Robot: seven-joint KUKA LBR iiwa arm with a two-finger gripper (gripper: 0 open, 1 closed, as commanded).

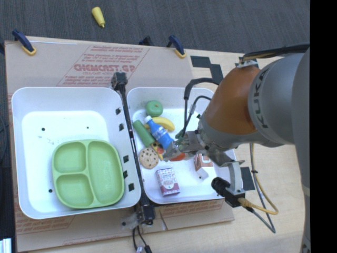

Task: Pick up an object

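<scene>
1. While a green divided plate [88, 173] sits in the left bin [21, 141], a small carton [167, 182] lies nearest in the right bin [174, 196].
2. Beyond it, the gripper [176, 151] dips among a cookie [149, 157] and blue bottle [160, 134], apparently seeking a pick; jaw state cannot be told.
3. Farthest lie a banana [164, 123] and green ball [154, 108].

The arm [247, 107] hides the right bin's [174, 196] far right side and covers the gripper [176, 151]; the red item [179, 156] beneath is unidentifiable.
</scene>
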